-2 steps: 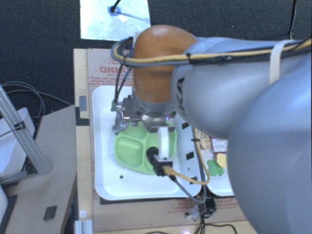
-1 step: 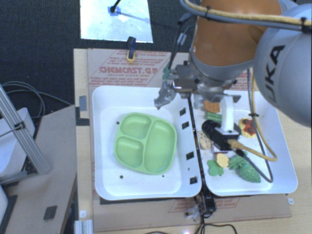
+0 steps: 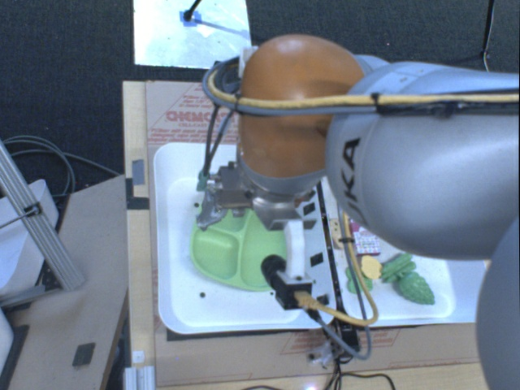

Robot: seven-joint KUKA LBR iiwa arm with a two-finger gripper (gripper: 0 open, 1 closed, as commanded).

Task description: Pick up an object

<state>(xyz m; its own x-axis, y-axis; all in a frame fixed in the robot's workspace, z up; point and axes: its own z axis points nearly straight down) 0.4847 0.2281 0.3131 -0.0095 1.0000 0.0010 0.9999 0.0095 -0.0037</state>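
Green divided tray (image 3: 223, 254) in left white bin (image 3: 175, 299), pincer (image 3: 213, 205) above it, grip state unclear

Bright even overhead light, glare on the white bin (image 3: 175, 218), soft blur on the near arm (image 3: 422, 177).

The bench (image 3: 136, 299) carries a printed cardboard sheet (image 3: 183, 116) reaching toward its far edge. Two shallow white bins rest on it: the left bin (image 3: 175, 299) and the right bin (image 3: 455, 295), touching side by side.

Arm (image 3: 366, 153) over left bin (image 3: 175, 299), gripper (image 3: 213, 210) above green divided plate (image 3: 223, 254); green toy (image 3: 410, 279) in right bin.
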